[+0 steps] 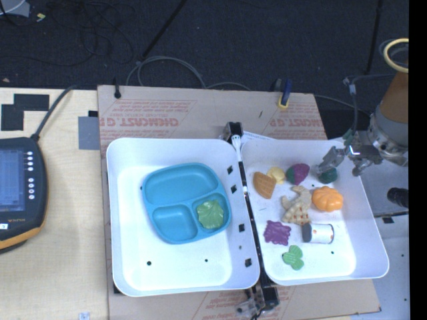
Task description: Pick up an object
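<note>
Nearest the camera, in the right bin [373, 262], a small green toy [292, 257] lies close to the front wall. Just behind it sit a purple toy [277, 232] and, to its right, a white cylinder with a black end [319, 233] lying on its side. Further back is a beige knobbly piece [296, 205], with an orange rounded toy [327, 199] just beside it on the right. Behind these, a brown-orange piece [264, 185] and a yellow piece [277, 176] touch each other near the divider, and a magenta toy [297, 173] lies next to them. A dark green object [327, 175] rests on the bin floor near the far right corner.

The left bin [123, 259] holds a blue divided plate [185, 201] lying flat. A pale green leafy toy [211, 214] sits in its right-hand small compartment.

The gripper [345, 162] hangs over the far right part of the right bin, reaching in from the right. Its fingers stand apart with nothing between them. The left one is just above the dark green object; whether it touches cannot be told.

Both bins rest on a cardboard sheet [200, 115] on the worktop [60, 259]. A teach pendant [17, 185] with a screen lies at the left edge. At the sheet's far edge stands a small blue and yellow item [285, 93]. Beyond it, cables [167, 65] trail over a dark floor.
</note>
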Tool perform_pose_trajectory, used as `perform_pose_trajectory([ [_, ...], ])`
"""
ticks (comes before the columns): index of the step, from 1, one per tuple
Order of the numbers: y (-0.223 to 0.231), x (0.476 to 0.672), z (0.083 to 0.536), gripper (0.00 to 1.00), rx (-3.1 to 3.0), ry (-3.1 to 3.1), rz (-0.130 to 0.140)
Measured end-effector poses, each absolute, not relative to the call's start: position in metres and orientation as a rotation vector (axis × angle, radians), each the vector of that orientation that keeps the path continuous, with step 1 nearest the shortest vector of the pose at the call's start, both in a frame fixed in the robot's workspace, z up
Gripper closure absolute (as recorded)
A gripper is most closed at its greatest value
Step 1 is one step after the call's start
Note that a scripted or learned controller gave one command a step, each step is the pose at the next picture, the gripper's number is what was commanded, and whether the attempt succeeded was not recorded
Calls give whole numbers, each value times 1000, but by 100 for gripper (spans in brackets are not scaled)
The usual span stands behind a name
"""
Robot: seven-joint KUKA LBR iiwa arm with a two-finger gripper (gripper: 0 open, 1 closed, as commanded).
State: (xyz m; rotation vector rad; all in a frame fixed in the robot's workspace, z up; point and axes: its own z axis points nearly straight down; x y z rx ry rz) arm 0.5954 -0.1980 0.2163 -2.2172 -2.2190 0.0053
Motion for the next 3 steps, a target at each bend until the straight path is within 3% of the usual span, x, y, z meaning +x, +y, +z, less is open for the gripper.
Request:
perform_pose_trajectory([
  [1, -145, 641, 102, 0, -2222, -2223, -1],
  [2, -143, 589, 84, 0, -2216, -2216, 8],
  [3, -92, 522, 85, 0, -2219, -2218, 4],
])
